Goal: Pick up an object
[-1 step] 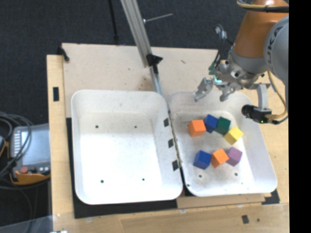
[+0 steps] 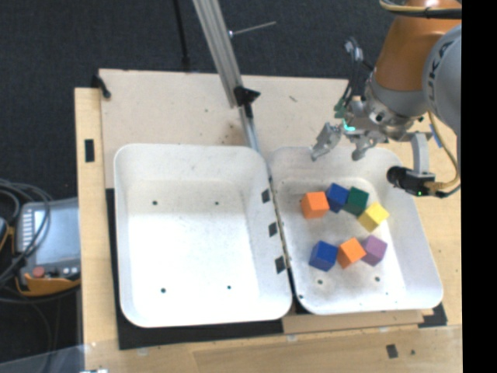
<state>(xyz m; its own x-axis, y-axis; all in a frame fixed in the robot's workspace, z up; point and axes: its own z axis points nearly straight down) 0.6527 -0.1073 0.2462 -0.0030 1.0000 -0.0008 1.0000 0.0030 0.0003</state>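
Several small cubes lie in the right bin [image 2: 411, 286]. An orange cube [image 2: 314, 204], a blue cube [image 2: 338, 196], a green cube [image 2: 357, 200] and a yellow cube [image 2: 373, 216] form an upper row. Below them sit a second blue cube [image 2: 323, 255], a second orange cube [image 2: 351, 251] and a purple cube [image 2: 374, 249]. My gripper [image 2: 342, 147] hangs above the bin's far rim, well above the upper row. Its two fingers [image 2: 324, 143] are spread apart with nothing between them.
The left bin [image 2: 128, 208] stands beside the right one, with a dark divider strip between them. A slanted metal rail [image 2: 221, 45] rises from behind the bins. A control pendant [image 2: 43, 247] and cables lie off the bench at the left.
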